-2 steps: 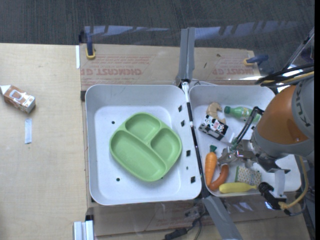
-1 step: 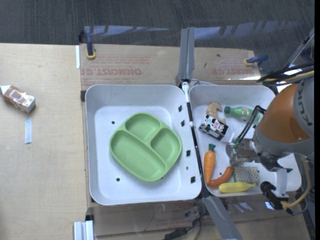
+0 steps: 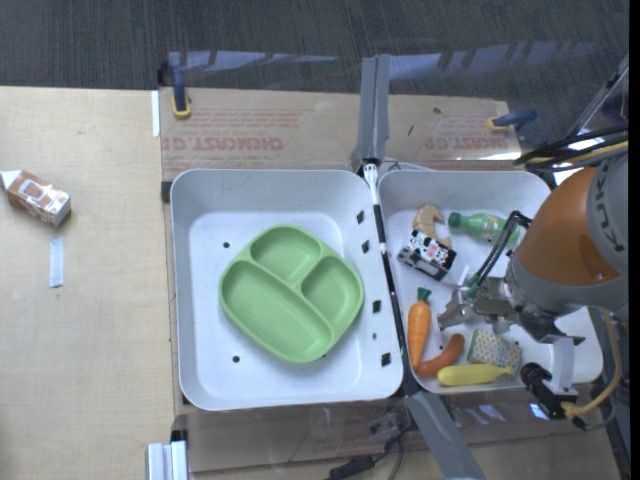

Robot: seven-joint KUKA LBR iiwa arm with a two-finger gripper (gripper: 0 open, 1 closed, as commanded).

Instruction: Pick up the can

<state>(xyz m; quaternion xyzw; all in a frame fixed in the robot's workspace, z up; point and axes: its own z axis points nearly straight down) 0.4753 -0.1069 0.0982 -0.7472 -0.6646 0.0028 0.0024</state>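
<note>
Where end effector (image 3: 468, 306) is lowered: right bin (image 3: 460, 174), crowded to its walls.
Open room: left bin (image 3: 260, 176), around plate (image 3: 290, 293).
Grip: cannot be told.

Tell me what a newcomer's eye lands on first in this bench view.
First the green divided plate, lying alone in the left bin. Then the arm's orange band over the right bin, whose toy food lies crowded together: a carrot, a banana and a green bottle.
</note>
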